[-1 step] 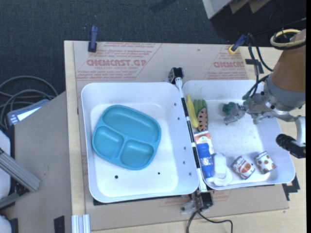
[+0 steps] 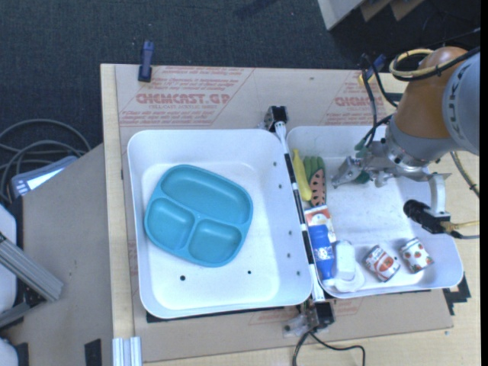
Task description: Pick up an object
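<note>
Probably best gripped across the sides: small stiff can (image 2: 380, 261), light but slick, lower right; gripper (image 2: 352, 171) state impossible to tell.

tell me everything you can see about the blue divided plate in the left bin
The blue divided plate is a light blue, plastic-looking tray with rounded corners and three compartments: one long section along its upper side and two smaller ones below. It looks empty. It lies flat, right side up and turned at a slant, on the floor of the left bin, left of centre. Nothing else touches it.
</note>
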Tool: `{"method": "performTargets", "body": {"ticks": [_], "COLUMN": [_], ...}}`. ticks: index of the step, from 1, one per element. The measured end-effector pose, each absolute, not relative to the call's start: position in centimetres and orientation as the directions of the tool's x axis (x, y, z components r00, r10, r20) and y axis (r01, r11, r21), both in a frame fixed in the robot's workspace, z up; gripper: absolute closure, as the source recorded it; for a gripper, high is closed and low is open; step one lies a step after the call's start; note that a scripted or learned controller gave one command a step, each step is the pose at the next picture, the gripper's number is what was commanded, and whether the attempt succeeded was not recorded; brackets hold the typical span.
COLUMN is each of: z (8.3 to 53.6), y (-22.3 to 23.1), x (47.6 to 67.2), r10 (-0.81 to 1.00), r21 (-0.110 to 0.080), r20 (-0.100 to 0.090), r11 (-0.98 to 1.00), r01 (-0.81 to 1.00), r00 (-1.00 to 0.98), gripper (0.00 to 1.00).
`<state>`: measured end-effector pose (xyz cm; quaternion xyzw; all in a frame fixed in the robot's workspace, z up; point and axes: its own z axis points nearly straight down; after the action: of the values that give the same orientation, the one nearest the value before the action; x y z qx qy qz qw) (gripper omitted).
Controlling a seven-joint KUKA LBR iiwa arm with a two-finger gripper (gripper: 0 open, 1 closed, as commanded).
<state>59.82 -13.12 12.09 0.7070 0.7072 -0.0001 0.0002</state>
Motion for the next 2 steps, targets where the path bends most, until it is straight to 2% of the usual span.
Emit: {"method": "performTargets", "body": {"ticks": [1, 2], "z": [8.5, 9.5], "y": [-18.1, -18.1], "x": [63.4, 63.5], "r10": [1.0, 1.0], "r21": [0.001, 0.004], "r20": [-0.001, -0.002], "r11": [-0.001, 0.001], "r01": [1.0, 1.0], "r00": [0.001, -0.001], "gripper": [0.0, 1.0]}}
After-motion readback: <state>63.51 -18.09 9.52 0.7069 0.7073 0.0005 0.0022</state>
